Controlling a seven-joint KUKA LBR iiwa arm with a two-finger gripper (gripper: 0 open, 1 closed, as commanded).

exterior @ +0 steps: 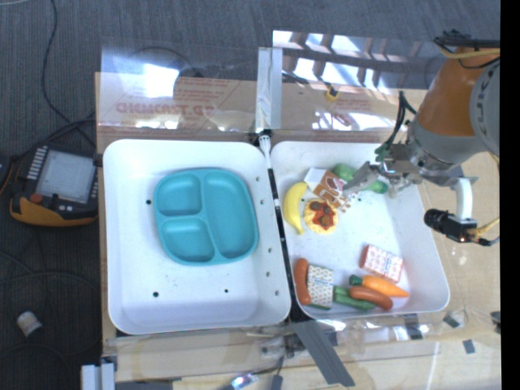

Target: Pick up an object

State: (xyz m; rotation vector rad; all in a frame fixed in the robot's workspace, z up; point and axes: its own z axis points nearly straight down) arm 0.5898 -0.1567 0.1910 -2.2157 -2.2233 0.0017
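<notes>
Reaching in from the right, the gripper [363, 179] is seen low over the upper part of the right bin [422, 254], at the end of the grey arm [463, 96] with its orange band. Whether it is wide or narrow cannot be told from this slanted view, and nothing can be made out as held by it. Its tip is placed just beside a small green object [344, 171] and close to a brown and white striped toy [331, 188], which lies near the bin's upper middle. Just below that toy a round yellow piece with red toppings [322, 216] is found, and to its left a banana [295, 205] is laid along the bin's left wall. Toward the lower right of the same bin a red and white packet [382, 262] is set apart from the others. Along the bottom edge an orange carrot [377, 289] is placed, with a green vegetable [351, 297] touching it on the left, then a pale wrapped item [319, 285] and a red-orange stick [301, 279]. The left bin [130, 291] is occupied by a turquoise divided plate [205, 215], lying flat near its centre. Both bins are carried side by side on the table [187, 108], well apart from a handheld controller [53, 184] on the floor at the left.
</notes>
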